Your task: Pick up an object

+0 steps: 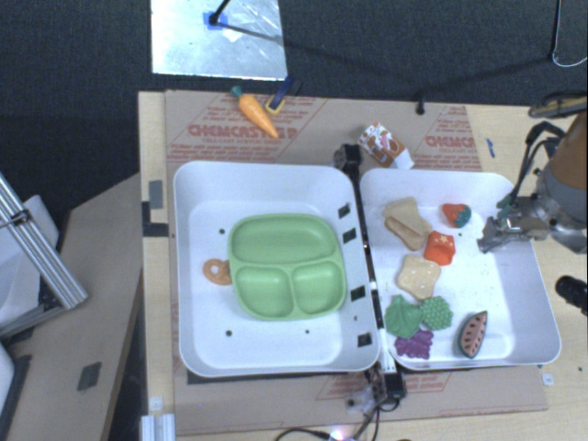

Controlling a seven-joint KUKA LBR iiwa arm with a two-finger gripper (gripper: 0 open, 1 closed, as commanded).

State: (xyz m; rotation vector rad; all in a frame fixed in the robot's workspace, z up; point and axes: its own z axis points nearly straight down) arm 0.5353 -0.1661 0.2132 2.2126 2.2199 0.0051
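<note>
The right bin (524, 288) holds several toy foods: a tan bread slice (407, 221), a red strawberry (457, 214), an orange-red pepper (440, 247), a cracker (418, 276), green lettuce (418, 314), purple grapes (415, 344) and a brown-red slice (472, 333). My gripper (501, 231) hangs over the bin's right part, just right of the strawberry and pepper. Nothing shows between its fingers. Whether they stand open or shut I cannot make out.
The left bin (197, 246) carries a green divided tray (287, 266) and a small orange pretzel (218, 271). Behind the bins lie a toy carrot (257, 113), a small carton (384, 145) and a foil sheet (218, 26). A metal frame (32, 246) stands at left.
</note>
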